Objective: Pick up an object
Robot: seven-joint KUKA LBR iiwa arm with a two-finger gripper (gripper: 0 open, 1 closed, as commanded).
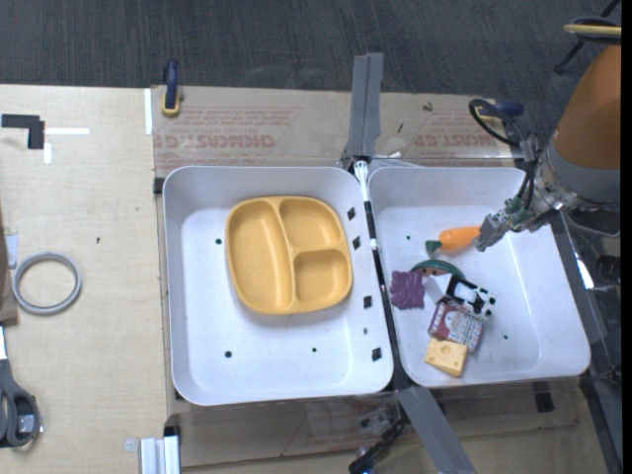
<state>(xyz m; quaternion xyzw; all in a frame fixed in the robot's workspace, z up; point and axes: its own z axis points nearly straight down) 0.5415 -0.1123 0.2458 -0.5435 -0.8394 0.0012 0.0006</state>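
My fingers [491, 231] hang low in the right bin [553, 354]; whether they are apart or together I cannot tell. The orange carrot [457, 237] lies just left of them, touching or nearly so. Below-left sit the purple piece [407, 288], then the cheese wedge [446, 357]. Far left, the yellow divided plate [289, 255].

Bench [79, 205]: bearing two white bins [197, 363], side by side.
Left of bins: lying flat, tape roll [44, 282], scissors [18, 413].
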